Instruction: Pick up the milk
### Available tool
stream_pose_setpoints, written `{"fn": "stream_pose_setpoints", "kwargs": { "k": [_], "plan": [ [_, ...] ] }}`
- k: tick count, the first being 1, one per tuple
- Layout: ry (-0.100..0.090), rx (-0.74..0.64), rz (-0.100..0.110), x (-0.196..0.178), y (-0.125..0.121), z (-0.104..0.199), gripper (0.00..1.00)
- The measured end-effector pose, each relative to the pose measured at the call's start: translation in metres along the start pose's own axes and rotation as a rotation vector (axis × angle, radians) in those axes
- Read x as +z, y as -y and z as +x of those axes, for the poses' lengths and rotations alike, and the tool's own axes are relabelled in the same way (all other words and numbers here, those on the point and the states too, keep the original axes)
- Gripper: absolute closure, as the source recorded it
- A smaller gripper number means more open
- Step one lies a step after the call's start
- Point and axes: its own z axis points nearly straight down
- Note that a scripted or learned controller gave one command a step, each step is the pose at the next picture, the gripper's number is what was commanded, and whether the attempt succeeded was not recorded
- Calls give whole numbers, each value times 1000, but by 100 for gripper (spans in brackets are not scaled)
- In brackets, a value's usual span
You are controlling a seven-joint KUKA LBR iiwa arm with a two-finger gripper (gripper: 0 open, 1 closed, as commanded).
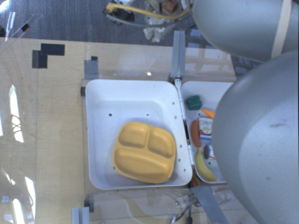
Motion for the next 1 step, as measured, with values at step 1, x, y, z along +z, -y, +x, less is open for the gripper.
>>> {"fn": "stream_pose_setpoints", "kwargs": {
  "k": [1],
  "plan": [
    [-3,-9,-3,-12,1,1,100]
  ]
}}
